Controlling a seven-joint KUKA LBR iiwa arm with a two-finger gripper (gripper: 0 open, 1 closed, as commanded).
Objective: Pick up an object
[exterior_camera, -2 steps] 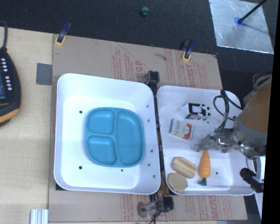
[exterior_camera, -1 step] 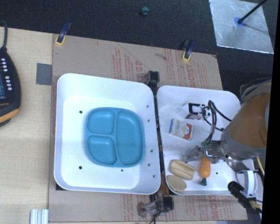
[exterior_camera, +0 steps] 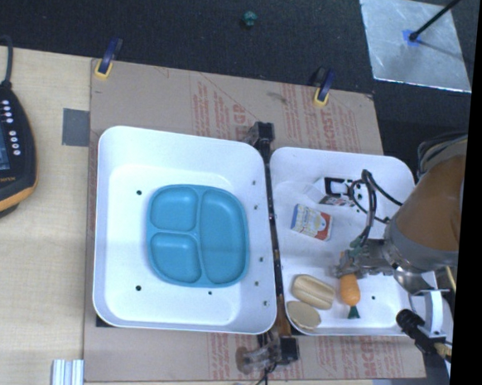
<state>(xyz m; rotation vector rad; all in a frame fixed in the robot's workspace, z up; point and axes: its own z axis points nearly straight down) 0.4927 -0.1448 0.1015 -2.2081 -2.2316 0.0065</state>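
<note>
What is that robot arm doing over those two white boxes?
The grey robot arm with the orange band reaches into the right white bin, its gripper down just above a small orange toy carrot. Beside it lie a tan bread roll and a small white carton. The left white bin holds a blue divided plate.

Even overhead light, mild glare on white bins (exterior_camera: 114,219), slight softness.

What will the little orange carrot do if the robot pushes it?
The carrot looks rounded and tapered, so it would probably roll or swing aside rather than slide straight. It seems small and probably light, so a nudge could send it against the bread roll beside it.
</note>
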